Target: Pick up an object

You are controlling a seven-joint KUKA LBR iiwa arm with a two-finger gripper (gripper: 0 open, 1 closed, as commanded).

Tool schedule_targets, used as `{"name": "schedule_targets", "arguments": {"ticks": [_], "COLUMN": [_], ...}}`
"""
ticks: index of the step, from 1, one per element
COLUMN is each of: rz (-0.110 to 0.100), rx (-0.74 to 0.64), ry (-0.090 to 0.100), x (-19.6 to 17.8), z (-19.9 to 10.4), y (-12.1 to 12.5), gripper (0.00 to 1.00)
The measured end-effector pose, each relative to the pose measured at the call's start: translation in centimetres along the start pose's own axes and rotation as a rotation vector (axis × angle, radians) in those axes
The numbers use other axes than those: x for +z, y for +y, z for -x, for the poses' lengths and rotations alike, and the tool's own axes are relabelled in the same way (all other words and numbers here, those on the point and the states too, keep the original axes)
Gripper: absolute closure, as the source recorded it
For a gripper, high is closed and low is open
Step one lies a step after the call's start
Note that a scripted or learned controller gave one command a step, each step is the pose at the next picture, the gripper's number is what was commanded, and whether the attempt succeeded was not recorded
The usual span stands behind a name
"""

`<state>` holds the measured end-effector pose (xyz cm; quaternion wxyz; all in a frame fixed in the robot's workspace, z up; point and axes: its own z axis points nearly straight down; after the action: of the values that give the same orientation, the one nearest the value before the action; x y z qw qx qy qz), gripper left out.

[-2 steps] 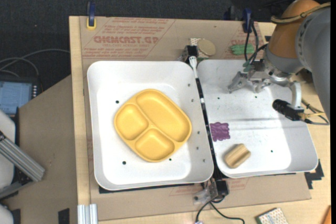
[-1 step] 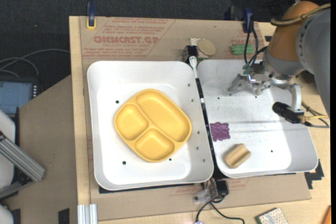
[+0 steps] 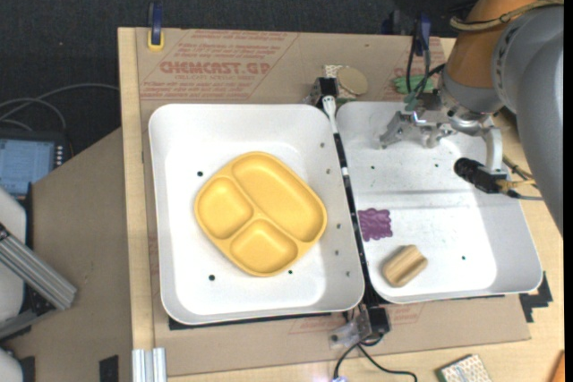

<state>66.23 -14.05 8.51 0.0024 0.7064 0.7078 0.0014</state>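
Note:
My gripper [image 3: 410, 135] hangs over the far end of the right bin [image 3: 501, 233], close to its back wall, open with nothing between its fingers. Near the front of that bin lies a tan, loaf-shaped block [image 3: 404, 265]. Just behind it and to the left, against the bin's left wall, is a small purple bunch [image 3: 375, 224] that looks like grapes. Both lie well forward of the gripper and apart from it. A yellow plate [image 3: 260, 212] with three compartments rests in the middle of the left bin [image 3: 175, 192].
The two white bins stand side by side on a brown cardboard sheet [image 3: 224, 63]. The grey arm with its orange band [image 3: 488, 31] comes in from the upper right. A small round tan disc [image 3: 353, 82] sits behind the bins.

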Motion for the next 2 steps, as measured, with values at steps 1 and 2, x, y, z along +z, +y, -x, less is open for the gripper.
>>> {"name": "schedule_targets", "arguments": {"ticks": [1,2], "rz": [-0.003,-0.003], "rx": [0.001,0.001], "ry": [0.000,0.000], "x": [0.00,0.00], "z": [0.06,0.06], "y": [-0.10,-0.10], "gripper": [0.00,0.00]}}
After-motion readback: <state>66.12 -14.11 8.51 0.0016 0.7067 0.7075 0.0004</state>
